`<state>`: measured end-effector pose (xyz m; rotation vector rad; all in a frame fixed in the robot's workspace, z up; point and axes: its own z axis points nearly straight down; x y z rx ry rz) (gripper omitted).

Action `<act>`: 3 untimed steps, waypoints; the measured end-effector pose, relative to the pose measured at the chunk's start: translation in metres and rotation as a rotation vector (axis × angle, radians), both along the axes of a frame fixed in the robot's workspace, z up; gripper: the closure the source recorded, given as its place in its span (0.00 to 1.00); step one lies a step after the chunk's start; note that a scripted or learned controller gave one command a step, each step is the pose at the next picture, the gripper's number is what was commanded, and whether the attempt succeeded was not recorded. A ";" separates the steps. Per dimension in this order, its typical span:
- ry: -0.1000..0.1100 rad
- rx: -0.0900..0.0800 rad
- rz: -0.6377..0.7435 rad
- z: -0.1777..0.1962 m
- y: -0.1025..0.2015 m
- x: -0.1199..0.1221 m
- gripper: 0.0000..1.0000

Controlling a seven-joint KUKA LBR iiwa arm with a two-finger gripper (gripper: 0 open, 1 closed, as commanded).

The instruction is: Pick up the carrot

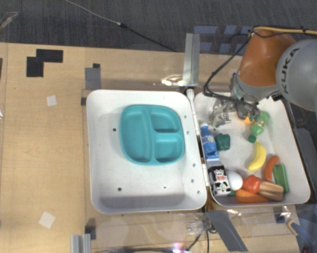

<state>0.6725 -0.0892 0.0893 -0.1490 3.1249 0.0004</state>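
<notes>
- Near corner of the right bin (301, 190): a crowded pile. A flat orange piece (248, 196), a brown block (271, 190) and a red piece (251, 183) are touching one another.
- Carrot (272, 165): my best reading is the orange-red stick with a dark green end. It lies close to the right wall, just behind the brown block and just beside the banana (257, 157). It is slanted, green end nearer the camera. The orange body looks short and smooth. It lies flat on the bin floor, not upright.
- Doubt: the flat orange piece in the pile could be taken for the carrot. Same colour family, and too small to settle.
- Left bin (106, 194) on the worktop (37, 157): a teal divided plate (150, 133), well apart from the job.
- Farther back: gripper (224, 114) low over the far part of the right bin, near a green fruit (258, 125) and a blue bottle (208, 144), well apart from the carrot. Cannot tell whether it is spread or closed, because the metal blurs together.
- Risks, as I judge them:
  - A descent where it now hangs would meet the wrong things.
  - At the carrot, the wall and the banana leave little room, so a grasp could nudge the banana or catch the rim.
  - A smooth, rounded body may slip out of a pinch.
- Arm (264, 57) leans in over the far right corner.
</notes>
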 end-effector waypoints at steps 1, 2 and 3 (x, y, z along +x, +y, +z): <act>-0.008 -0.009 0.174 0.107 -0.067 -0.007 1.00; 0.010 0.000 -0.130 0.014 -0.087 -0.140 1.00; -0.010 -0.004 -0.180 0.307 -0.113 -0.081 1.00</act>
